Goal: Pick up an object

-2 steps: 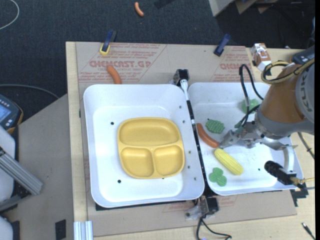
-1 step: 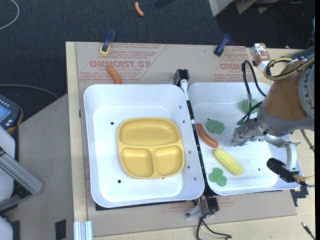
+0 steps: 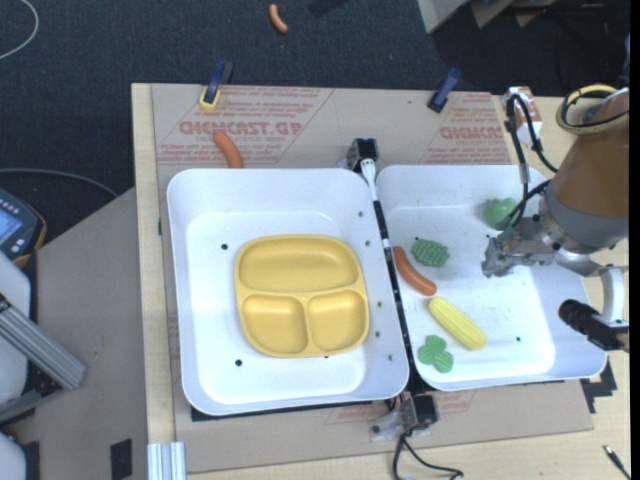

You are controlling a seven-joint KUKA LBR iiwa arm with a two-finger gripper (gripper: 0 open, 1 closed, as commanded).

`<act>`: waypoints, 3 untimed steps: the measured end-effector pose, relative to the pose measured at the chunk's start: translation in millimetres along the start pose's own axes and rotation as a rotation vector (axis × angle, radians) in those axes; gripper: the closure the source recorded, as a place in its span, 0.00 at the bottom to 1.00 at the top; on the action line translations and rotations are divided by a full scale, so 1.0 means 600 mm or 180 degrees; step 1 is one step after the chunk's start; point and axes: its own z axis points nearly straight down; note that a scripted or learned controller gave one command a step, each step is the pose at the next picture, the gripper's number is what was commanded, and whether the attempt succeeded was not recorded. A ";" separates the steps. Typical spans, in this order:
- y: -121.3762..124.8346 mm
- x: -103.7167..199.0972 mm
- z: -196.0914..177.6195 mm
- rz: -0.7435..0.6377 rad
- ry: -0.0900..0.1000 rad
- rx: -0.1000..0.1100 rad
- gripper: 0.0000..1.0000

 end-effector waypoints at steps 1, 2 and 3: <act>0.019 0.004 -0.088 -0.0004 0.0000 -0.0001 1.00; 0.021 0.004 -0.111 -0.0003 0.0002 0.0004 1.00; 0.060 0.071 -0.096 -0.0012 0.0003 0.0007 1.00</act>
